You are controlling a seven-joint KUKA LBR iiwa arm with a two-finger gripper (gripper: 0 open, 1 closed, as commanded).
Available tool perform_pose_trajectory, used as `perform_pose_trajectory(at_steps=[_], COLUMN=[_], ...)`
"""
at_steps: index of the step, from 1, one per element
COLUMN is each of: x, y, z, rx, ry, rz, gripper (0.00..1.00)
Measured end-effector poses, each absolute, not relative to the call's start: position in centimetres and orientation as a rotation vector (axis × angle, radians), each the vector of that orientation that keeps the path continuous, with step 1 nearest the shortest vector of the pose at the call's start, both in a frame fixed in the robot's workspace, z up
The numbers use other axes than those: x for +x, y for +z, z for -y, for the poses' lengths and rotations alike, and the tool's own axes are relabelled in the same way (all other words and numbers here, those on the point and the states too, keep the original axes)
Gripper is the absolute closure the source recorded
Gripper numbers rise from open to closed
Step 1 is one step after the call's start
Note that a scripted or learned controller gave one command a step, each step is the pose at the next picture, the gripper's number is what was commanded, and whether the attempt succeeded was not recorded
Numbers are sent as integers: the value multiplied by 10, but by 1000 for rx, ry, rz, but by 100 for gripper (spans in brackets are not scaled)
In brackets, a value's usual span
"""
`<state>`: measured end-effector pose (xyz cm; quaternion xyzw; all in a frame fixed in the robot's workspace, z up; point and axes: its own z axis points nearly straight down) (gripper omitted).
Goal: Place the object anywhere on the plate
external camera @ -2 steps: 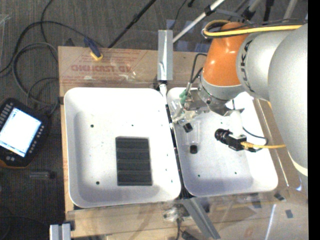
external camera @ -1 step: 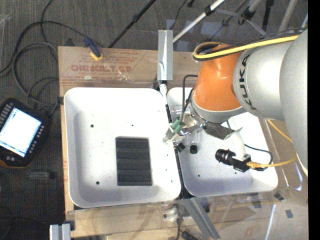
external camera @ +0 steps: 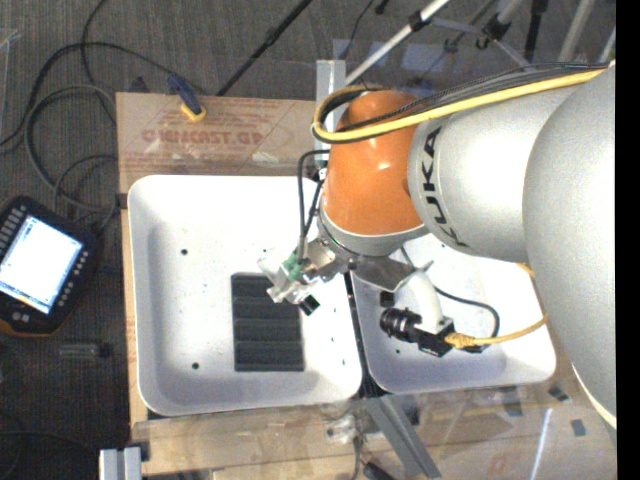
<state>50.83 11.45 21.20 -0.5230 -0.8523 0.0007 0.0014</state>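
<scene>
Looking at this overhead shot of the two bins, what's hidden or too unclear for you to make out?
- Gripper: small and blurred over the dark plate in the left bin; its fingers, and anything between them, cannot be read.
- The object to place: not identifiable; the green and white bits at the gripper may belong to either.
- Right bin: mostly covered by the arm.
- Plate's upper right corner: hidden by the gripper.

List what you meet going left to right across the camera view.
Handheld screen pendant → left bin → dark ribbed plate → end effector → right bin.
</scene>
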Motion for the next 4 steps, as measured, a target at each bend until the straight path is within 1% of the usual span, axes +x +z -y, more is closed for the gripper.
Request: perform_pose_trajectory(at_steps=[1, 2, 3, 4], x=[508, 488, 490, 490], y=[212, 112, 92, 100], z=[-114, -164, -210, -209], rx=[-1642, -1863, -2113, -2114], ry=[2, 8, -11, -10], rz=[2675, 2523, 2345, 2343], gripper=[0, 0, 0, 100])
